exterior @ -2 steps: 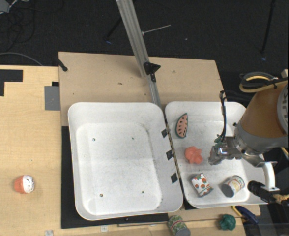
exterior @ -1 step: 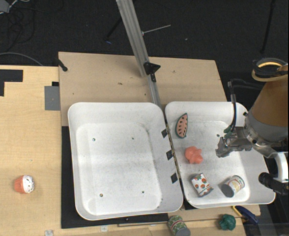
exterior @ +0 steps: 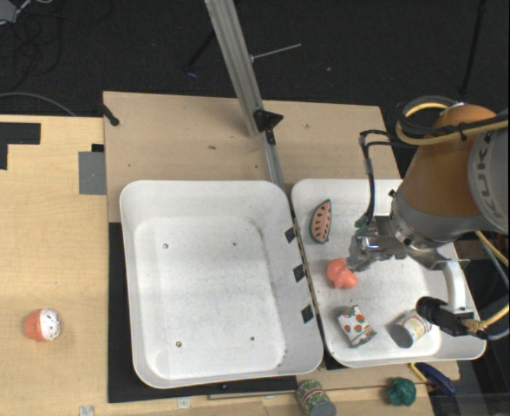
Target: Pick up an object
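My gripper [exterior: 360,261] hangs low in the right bin [exterior: 324,199], just right of and above a small red-orange object [exterior: 341,275] that lies on the bin floor. The fingertips look close to that object, and nothing shows between them. A watermelon-slice toy [exterior: 322,221] lies at the bin's upper left. A white box with red and green dots [exterior: 356,327] and a small tin can [exterior: 409,329] lie near the bin's front edge.
The left bin [exterior: 205,284] sits beside the right one, with black clips along the shared rim. An orange and white ball [exterior: 42,325] rests on the bench at far left. A green object [exterior: 402,392] and a dark can [exterior: 311,396] lie in front of the bins.
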### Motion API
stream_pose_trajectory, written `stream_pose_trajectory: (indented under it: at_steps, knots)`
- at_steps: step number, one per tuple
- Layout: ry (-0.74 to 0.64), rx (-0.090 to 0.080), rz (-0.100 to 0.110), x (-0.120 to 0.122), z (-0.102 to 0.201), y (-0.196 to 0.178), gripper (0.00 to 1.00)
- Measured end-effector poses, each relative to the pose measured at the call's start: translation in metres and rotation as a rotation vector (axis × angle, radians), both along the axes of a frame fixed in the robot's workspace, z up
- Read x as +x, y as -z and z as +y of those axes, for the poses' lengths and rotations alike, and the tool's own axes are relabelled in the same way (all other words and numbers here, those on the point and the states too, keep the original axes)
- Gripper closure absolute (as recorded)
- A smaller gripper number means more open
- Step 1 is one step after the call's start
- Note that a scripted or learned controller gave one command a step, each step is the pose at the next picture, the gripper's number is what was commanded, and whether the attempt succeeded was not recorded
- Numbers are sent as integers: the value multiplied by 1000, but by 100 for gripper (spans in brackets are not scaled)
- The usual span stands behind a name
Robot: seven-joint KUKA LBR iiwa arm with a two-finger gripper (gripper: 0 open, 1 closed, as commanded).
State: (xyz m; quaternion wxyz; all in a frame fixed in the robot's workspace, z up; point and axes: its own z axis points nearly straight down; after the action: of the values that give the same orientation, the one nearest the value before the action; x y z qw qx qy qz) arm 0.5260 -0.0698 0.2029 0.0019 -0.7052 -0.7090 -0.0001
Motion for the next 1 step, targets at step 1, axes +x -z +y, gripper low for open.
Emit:
stream_pose_trajectory:
  at_steps: [1]
  knots:
    - [2, -3, 0, 17, 41, 2, 100]
